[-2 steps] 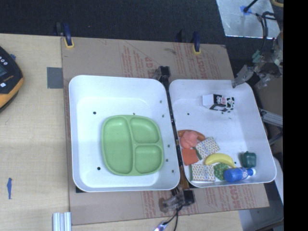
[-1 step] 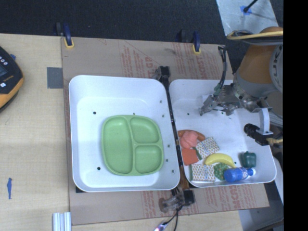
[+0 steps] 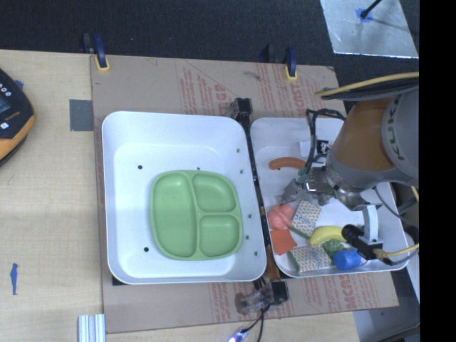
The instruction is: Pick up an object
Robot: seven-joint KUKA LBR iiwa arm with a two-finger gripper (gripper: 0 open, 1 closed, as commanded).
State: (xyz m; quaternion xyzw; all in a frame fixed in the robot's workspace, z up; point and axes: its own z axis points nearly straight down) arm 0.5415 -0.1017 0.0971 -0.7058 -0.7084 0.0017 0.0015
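Far left of the claw (image 3: 305, 189): green divided plate (image 3: 194, 214) in the left bin (image 3: 117, 191). Just below it: pink piece (image 3: 281, 215), yellow banana (image 3: 326, 234), blue toy (image 3: 346, 260), all jumbled, partly hidden. Cannot tell claw's spread.

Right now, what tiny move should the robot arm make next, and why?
Probably lower the gripper straight down a little. It hangs over the pile of small toys in the right white bin, just above the pale patterned square pad and beside the pink soft lump, and nothing shows between its fingers. The green divided plate lies alone in the left white bin.
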